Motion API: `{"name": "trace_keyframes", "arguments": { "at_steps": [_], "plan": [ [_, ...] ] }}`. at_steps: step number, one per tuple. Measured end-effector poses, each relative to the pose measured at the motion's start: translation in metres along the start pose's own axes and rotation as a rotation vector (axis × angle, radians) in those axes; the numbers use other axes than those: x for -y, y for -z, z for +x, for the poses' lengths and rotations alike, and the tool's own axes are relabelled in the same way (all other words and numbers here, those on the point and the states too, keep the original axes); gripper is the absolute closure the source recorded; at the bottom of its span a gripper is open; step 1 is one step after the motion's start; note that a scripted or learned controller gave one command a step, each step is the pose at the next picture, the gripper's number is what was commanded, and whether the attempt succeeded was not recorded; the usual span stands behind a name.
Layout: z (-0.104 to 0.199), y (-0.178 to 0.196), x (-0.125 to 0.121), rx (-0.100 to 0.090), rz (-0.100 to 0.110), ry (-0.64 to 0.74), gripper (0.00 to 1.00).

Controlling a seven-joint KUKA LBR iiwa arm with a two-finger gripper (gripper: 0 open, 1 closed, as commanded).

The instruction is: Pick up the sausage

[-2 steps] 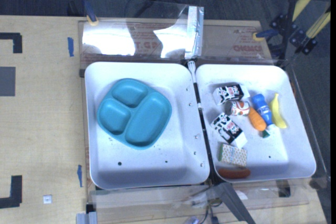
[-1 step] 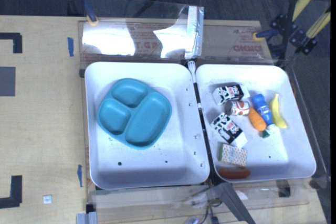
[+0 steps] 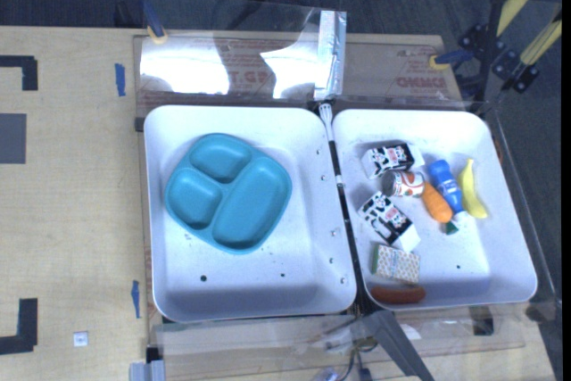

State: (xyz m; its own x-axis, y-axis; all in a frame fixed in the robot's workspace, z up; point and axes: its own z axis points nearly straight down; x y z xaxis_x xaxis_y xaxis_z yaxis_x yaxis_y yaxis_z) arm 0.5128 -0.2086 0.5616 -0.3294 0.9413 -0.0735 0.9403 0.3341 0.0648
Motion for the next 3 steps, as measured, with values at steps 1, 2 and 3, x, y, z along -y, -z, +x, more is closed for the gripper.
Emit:
{"name": "trace_keyframes", "arguments": {
  "at_steps": [1,2,3],
  "plan": [
    [-0.001,0.012,-0.002,0.007,-0.006,0.002,1.0],
    [-0.002,0.023,-0.004,0.014,-0.012,0.004,1.0],
    [-0.003,0.035,-0.006,0.021,-0.018,0.006,1.0]
  ]
}}
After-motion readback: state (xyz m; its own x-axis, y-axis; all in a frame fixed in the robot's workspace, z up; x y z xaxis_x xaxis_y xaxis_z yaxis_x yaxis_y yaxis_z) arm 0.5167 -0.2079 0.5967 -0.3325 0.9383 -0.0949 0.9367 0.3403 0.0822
